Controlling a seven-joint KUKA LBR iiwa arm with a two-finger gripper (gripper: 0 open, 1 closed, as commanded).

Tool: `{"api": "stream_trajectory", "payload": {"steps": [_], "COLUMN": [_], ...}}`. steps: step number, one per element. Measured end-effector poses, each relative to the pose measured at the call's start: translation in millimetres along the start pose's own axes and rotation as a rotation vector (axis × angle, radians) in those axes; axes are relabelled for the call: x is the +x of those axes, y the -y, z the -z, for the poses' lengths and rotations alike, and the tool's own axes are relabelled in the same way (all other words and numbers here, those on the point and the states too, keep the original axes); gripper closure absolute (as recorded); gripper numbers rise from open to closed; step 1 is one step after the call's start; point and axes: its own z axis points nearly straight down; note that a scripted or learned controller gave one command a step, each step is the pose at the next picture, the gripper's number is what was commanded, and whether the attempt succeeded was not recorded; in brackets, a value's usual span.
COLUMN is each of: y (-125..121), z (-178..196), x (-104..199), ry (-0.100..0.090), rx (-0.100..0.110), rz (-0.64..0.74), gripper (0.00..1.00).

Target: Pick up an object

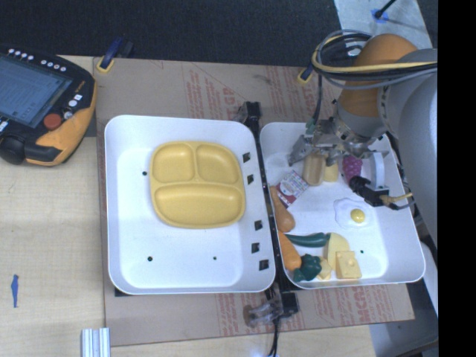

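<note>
Here, pale tan block (313, 170) upright beneath the jaws, right bin (398, 262).

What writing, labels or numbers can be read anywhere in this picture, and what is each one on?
Nothing can be read for certain.
Brown cardboard sheet under the bins: faint red printed lettering, too blurred to read.
Small red-and-white packet in the right white bin: some print, too small to read.
Black and orange handheld control pendant: its blue screen and buttons show no legible characters.
Yellow divided plastic tray in the left white bin: no markings.
</note>
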Motion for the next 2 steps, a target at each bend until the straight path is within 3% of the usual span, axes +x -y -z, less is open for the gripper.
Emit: {"api": "stream_trajectory", "payload": {"steps": [1, 2], "y": [0.1, -0.2], "z": [0.0, 0.2], "x": [4.9, -9.0], "ry": [0.000, 0.001], "rx": [0.001, -0.003], "rz": [0.000, -0.003], "gripper": [0.00, 0.00]}}
